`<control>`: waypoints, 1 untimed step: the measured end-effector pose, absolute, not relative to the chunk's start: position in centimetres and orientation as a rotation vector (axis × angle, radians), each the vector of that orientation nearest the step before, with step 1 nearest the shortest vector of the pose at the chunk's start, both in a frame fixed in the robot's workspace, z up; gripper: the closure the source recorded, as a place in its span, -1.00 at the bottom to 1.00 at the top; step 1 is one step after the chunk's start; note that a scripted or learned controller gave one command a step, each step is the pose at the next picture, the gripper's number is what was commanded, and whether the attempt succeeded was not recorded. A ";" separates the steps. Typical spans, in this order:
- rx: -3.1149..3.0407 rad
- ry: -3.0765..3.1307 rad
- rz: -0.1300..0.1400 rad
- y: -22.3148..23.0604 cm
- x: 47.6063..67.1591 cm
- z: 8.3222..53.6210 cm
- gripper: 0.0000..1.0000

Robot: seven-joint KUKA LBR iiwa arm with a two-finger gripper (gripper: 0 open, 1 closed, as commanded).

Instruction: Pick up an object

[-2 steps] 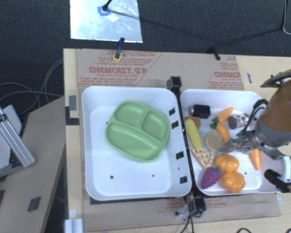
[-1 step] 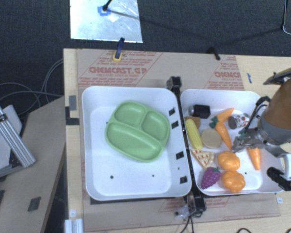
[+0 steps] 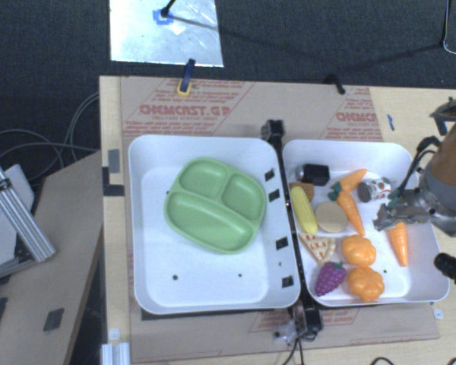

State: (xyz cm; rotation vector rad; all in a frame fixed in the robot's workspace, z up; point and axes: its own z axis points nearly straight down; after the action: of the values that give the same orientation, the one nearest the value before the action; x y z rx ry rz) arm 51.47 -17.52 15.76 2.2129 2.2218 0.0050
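The arm is at the approach stage of a pick: nothing sits between its fingers that I can make out, and the gripper (image 3: pixel 389 216) hangs low over the right bin (image 3: pixel 419 175), at that bin's right side. Whether it is parted or closed I cannot tell, since the dark metal parts blur together at this angle. The arm (image 3: pixel 450 175) comes in from the right edge, its wrist tipped downward and leftward so that the tool points toward the pile of toy food. The nearest candidate is a small carrot (image 3: pixel 398 243) lying just below and beside the tool tip, apparently untouched on the bin floor. A longer carrot (image 3: pixel 350 201) lies on a slant just to the left, next to a pale round disc (image 3: pixel 331 218) and an ear of corn (image 3: pixel 303 207). Lower in the bin are two orange fruits (image 3: pixel 359 251), a purple bunch of grapes (image 3: pixel 329 277) and a waffle-patterned wedge (image 3: pixel 316 244). The left bin (image 3: pixel 158 280) holds a green divided plate (image 3: pixel 216 204), well apart from the action. In my judgement the next move calls for centring the tool over the small carrot, across its narrow width, and descending straight, because the bin's right wall is close and a skewed descent could nudge the carrot aside.
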 end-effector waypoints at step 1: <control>2.210 2.221 0.006 -17.7 51.9 22.2 1.00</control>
State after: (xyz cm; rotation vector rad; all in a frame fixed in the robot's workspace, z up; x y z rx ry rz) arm 51.87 -17.65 22.21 2.2103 2.2210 0.0064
